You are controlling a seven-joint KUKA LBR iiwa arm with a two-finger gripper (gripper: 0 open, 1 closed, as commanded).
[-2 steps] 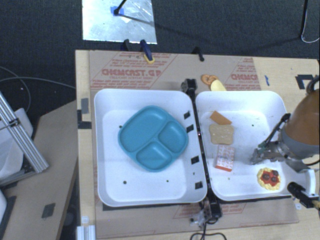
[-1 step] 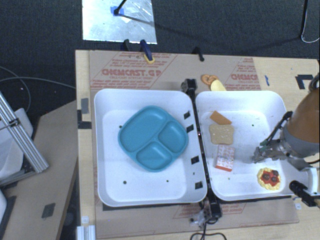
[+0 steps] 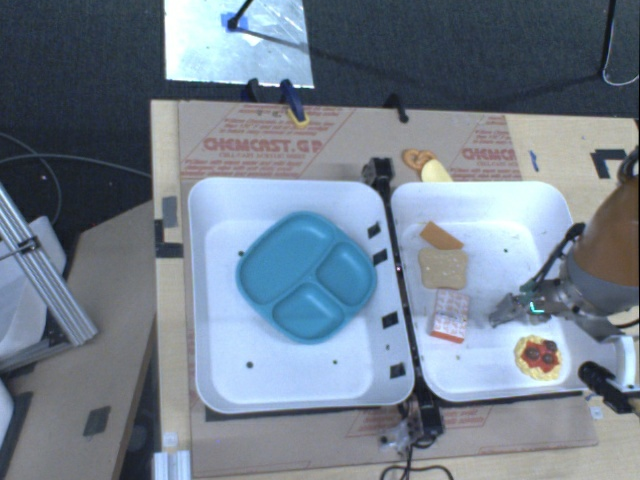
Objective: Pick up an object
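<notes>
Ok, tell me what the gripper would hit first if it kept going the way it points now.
Probably the red-and-white packet: the gripper points left across the right-hand white bin, and the packet lies nearest along that line, though height above it is unclear.

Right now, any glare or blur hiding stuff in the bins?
Camera view: glare on the foil sheet beyond the bench, not on the bins; the blue plate and pizza toy read sharp; the gripper is dark and slightly soft.

The arm [image 3: 608,253] is a thick rounded body with an orange-brown band above a grey wrist. A thin black cable runs along it toward the end effector [image 3: 508,311], a dark metal piece with slim grey fingers and a small green light just behind them.
</notes>
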